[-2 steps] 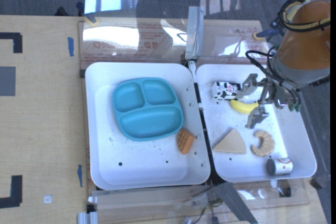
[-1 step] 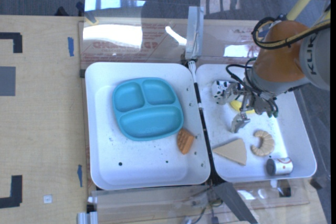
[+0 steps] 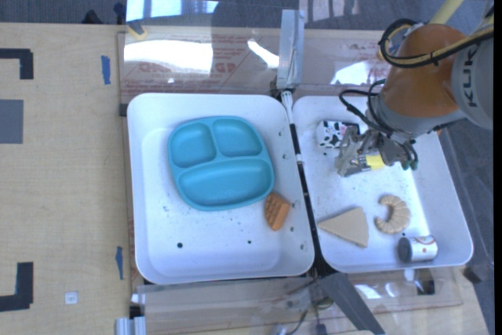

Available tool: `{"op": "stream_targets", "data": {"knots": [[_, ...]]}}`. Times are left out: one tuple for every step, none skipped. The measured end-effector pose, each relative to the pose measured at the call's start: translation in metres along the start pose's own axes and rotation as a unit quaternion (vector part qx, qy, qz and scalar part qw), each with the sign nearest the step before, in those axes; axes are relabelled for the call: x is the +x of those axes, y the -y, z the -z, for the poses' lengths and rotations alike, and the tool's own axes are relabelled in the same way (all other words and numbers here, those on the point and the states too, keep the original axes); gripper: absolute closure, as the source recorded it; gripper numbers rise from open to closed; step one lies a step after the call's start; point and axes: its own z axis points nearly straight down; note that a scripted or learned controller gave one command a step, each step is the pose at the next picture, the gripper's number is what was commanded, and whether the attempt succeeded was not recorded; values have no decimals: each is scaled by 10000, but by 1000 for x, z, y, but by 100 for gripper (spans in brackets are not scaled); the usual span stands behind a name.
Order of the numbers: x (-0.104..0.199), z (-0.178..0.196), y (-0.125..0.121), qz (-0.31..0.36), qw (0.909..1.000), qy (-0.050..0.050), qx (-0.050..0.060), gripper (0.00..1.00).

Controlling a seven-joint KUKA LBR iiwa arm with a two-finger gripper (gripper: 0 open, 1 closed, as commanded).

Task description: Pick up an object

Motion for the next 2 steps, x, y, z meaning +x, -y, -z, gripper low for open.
{"op": "stream_targets", "data": {"knots": [[-20,86,-34,-2155,9765,-66,-6,100],[7,83,-83,-3146,9491,-136,7,100]]}}
